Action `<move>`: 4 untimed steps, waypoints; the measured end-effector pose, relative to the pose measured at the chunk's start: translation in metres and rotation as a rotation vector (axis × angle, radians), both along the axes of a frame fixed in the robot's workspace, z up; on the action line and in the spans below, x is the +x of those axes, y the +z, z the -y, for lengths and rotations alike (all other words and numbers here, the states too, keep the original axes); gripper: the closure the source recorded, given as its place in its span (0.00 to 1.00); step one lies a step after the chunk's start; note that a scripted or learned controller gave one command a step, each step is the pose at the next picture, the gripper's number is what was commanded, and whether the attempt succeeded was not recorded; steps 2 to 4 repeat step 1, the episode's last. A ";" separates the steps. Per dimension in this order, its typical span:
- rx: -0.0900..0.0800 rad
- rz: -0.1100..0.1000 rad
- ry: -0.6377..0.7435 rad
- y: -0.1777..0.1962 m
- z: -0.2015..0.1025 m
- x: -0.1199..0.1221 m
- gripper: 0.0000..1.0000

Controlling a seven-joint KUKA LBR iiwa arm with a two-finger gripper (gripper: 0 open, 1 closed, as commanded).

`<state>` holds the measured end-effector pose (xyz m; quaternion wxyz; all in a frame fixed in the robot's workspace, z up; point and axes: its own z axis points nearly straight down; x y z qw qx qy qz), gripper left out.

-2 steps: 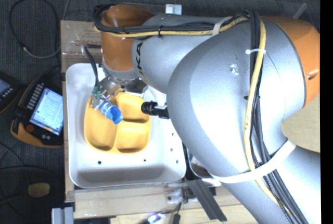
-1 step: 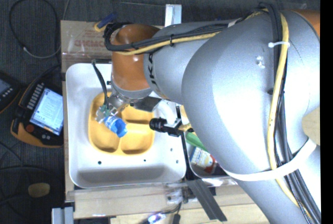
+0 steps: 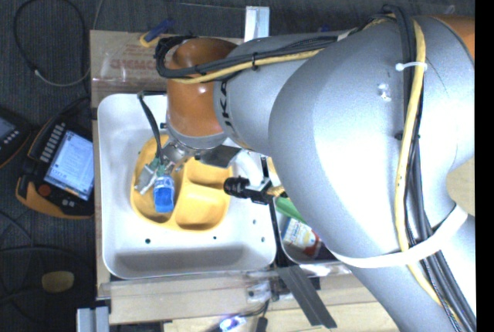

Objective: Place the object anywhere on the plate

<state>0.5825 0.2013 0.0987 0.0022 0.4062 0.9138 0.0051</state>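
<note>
A yellow divided plate [image 3: 202, 208] lies in the left white bin [image 3: 123, 245]. A small blue object [image 3: 164, 197] rests on the plate's left section. My gripper [image 3: 153, 177] hangs directly over the plate's left part, its tip right at the top of the blue object. The view does not show whether the object is gripped or just lying beneath it. The grey arm with its orange band [image 3: 193, 87] reaches in from the right and covers the bin's far side.
The arm hides most of the right bin; a green item [image 3: 287, 208] and a bottle with a red label [image 3: 301, 235] peek out beneath it. A teach pendant [image 3: 65, 164] lies on the floor to the left.
</note>
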 end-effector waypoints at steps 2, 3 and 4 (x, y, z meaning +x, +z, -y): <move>0.015 0.018 -0.142 -0.002 0.007 -0.004 0.00; 0.015 0.018 -0.142 -0.002 0.007 -0.004 0.00; 0.015 0.018 -0.142 -0.002 0.007 -0.004 0.00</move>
